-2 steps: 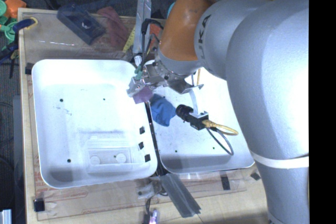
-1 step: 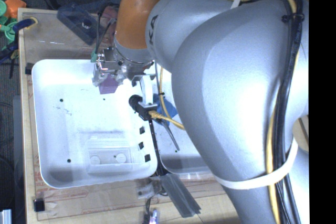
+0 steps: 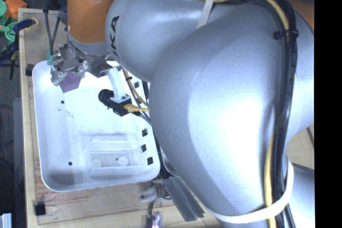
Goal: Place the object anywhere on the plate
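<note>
Over the far left corner of the white bin [image 3: 59,141], camera view, the gripper [image 3: 63,73] sits low with a small purple object [image 3: 70,81] at its tip, seemingly clamped between the fingers. Step judged: carrying. Plate not identifiable; next move calls for locating it before release.

Glossy grey robot arm [image 3: 224,93], orange band [image 3: 91,2]; small purple block [image 3: 70,81] over shallow white plastic bin [image 3: 59,136].
</note>
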{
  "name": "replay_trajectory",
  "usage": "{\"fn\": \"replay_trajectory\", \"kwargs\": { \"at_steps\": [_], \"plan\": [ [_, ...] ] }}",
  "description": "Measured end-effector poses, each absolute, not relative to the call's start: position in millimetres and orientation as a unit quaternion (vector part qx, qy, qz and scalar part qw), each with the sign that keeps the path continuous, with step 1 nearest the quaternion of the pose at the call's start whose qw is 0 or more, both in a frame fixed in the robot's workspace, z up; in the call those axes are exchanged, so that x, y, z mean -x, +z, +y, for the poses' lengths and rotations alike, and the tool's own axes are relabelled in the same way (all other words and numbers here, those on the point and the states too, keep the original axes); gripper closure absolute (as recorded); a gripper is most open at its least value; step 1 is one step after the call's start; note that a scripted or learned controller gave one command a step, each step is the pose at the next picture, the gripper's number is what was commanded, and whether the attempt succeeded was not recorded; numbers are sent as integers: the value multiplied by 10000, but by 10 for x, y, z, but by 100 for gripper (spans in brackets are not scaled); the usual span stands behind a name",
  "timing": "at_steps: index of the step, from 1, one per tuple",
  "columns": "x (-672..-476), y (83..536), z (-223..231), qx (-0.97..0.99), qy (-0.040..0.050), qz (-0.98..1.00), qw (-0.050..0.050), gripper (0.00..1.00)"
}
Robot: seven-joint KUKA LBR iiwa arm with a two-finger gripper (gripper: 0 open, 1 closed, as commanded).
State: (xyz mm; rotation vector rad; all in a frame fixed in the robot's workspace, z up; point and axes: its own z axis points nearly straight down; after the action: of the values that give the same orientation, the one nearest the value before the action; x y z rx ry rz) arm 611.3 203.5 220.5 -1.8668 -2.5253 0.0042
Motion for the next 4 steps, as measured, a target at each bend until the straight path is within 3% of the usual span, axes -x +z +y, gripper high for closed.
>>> {"fn": "replay_trajectory", "kwargs": {
  "at_steps": [1, 2, 3, 4],
  "plan": [
    [-6555, 2556, 1541, 7440, 16, -6681, 9, 100],
    [-6557, 2622, 137, 7469, 32, -6649, 27, 100],
    [-6562, 3208, 380, 7202, 13, -6937, 8, 100],
    [-6511, 3452, 488, 5800, 3, -8146, 0, 100]
  ]
}}
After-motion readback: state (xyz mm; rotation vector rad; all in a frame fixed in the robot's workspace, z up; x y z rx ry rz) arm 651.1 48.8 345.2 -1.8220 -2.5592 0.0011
